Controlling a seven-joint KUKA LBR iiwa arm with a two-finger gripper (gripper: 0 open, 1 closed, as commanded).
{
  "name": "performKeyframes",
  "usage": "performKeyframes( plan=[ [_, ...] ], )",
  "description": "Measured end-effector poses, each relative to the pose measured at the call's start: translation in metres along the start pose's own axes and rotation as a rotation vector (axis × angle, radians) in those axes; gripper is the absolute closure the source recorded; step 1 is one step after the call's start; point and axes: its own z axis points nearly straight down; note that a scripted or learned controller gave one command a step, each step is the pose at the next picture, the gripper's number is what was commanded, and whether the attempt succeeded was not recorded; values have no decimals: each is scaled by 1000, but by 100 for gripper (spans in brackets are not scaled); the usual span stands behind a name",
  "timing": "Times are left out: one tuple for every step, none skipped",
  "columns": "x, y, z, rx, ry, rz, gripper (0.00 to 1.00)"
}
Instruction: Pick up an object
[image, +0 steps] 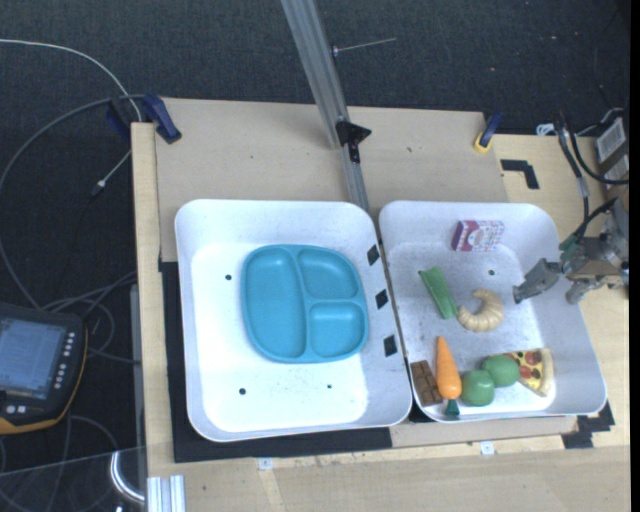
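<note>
Reaching in from the right, the hand (560, 279) sits over the right rim of the right bin (570, 330), its two dark fingers spread apart and nothing between them. One fingertip (527, 289) points left into the bin, near a tan croissant (482, 311) but apart from it.

Left of the croissant lies a green bar (437, 292), set at a slant. Farther back in that bin is a small purple and white carton (477, 235). Along the near edge, from left to right, are a brown chocolate bar (424, 383), an orange carrot (448, 370) touching it, two green rounded fruits (490, 380) pressed together, and a pizza slice (533, 369) just beside them.

On the pale wooden tabletop (250, 150) the left bin (200, 300) holds a blue divided plate (302, 302) with three compartments, lying in its middle. A grey metal rail (325, 80) runs down from the far side to the gap between the bins.
</note>
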Motion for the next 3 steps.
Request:
performKeyframes(
  plan=[
    [7, 5, 59, 1, 1, -1, 0],
    [0, -1, 108, 1, 1, 1, 0],
    [0, 1, 94, -7, -2, -2, 100]
  ],
)
